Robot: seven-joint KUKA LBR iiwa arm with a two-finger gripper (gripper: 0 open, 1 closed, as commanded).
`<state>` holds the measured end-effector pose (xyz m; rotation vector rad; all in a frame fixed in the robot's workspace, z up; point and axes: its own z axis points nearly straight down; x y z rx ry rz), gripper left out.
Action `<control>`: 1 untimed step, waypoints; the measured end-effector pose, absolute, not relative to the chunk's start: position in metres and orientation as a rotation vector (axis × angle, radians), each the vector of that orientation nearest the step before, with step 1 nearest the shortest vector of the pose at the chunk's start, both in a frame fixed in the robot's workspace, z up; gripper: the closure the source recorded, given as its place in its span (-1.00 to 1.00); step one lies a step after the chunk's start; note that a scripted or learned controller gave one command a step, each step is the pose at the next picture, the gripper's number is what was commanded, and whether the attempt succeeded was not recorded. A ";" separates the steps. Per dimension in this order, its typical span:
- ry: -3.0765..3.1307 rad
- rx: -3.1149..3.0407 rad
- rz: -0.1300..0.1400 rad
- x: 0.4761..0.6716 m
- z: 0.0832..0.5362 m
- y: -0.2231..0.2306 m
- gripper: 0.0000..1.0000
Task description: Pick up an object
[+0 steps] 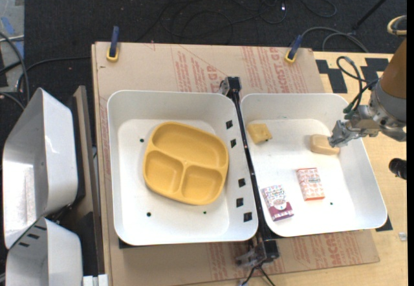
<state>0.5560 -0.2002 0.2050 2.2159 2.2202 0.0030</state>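
Now | tan block [321, 144]: pale, rounded | gripper [339, 136] touching it, grip unclear

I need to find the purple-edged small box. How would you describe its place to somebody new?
Look at the right bin. Along its near edge, close to the divider between the two bins, lies the small box. Its white top and purple side distinguish it from the red-and-white box beside it.
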 end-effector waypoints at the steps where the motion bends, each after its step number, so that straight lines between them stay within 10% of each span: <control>1: 2.221 2.212 0.004 0.560 0.268 -0.204 1.00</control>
